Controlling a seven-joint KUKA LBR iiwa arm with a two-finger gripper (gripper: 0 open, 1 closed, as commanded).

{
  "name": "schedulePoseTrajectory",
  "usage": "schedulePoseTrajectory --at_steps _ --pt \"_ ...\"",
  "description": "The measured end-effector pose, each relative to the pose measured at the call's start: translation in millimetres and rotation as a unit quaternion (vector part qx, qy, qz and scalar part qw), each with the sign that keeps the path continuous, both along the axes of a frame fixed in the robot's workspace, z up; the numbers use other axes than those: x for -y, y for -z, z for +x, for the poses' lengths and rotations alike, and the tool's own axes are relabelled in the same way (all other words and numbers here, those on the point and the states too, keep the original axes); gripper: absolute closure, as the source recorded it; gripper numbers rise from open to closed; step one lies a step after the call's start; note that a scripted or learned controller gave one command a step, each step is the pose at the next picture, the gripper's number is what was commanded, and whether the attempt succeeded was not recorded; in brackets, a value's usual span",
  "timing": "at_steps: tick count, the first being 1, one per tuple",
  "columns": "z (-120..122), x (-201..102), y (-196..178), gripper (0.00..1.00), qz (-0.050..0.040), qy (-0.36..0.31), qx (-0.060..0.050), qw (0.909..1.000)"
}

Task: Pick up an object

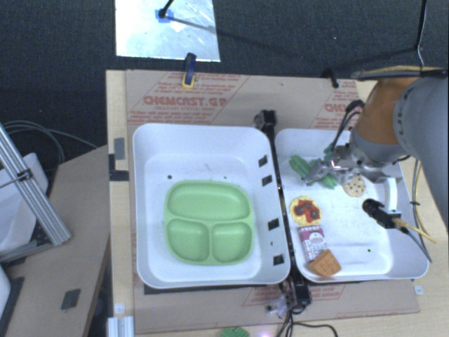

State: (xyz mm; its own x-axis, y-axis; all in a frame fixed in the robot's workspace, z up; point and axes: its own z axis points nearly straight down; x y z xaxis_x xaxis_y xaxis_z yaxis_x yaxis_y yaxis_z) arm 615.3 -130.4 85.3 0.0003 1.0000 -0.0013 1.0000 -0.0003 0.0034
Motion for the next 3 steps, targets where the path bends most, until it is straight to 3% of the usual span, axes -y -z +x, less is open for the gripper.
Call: schedulePoseTrajectory --at_steps 1,2,3 --pt "57 -36 -1 0.00 0.0008 -0.005 0.002 1.0000" --pt "54 44 -40 0.00 -0.0020 0.001 0.001 1.0000" --pt "29 79 2 0.00 -0.0003 0.001 -0.002 1.0000"
